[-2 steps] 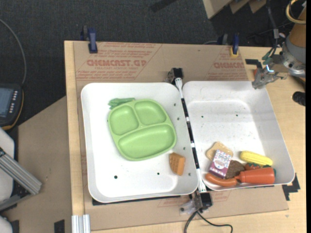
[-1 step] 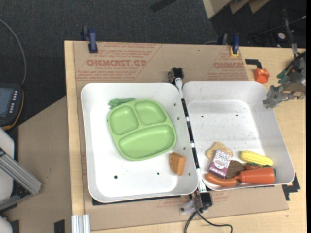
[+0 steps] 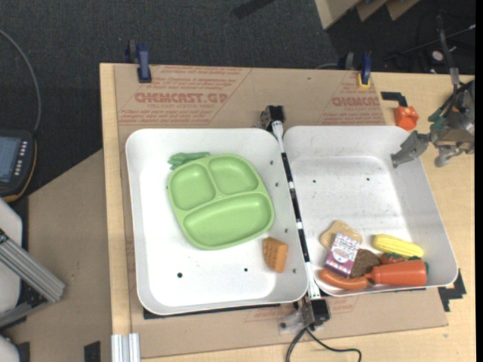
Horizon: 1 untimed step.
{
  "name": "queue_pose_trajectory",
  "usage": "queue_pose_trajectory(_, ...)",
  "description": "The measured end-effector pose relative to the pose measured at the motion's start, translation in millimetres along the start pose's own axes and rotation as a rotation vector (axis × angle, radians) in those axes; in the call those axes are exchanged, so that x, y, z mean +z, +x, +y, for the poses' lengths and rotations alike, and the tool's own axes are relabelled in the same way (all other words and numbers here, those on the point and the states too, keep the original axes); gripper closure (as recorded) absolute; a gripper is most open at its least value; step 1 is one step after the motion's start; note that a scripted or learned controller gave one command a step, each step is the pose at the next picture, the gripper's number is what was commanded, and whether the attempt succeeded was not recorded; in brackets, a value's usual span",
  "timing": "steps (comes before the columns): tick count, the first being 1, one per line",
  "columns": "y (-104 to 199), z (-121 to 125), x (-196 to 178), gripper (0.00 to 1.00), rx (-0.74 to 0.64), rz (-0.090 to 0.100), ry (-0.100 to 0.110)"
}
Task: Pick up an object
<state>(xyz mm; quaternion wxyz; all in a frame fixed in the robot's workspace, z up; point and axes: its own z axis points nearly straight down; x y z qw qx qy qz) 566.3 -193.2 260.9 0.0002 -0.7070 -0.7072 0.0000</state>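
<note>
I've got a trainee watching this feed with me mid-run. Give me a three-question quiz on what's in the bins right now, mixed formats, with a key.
1. True or false: the green divided plate lies in the right bin.
2. Multiple choice: where in the right bin does the cluster of toy foods, including the carrot and the corn cob, sit?
A. far corner
B. middle
C. near corner, by the front edge
3. Fill in: in the left bin, the small orange piece lies just off the plate's lower-____ edge in the camera view.

Key:
1. False; it is in the left bin.
2. C
3. right
</note>
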Motion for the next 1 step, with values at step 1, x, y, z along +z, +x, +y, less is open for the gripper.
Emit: queue_pose_trajectory(1, 70.6, -41.7, 80.8, 0.0, -0.004, 0.006, 0.011)
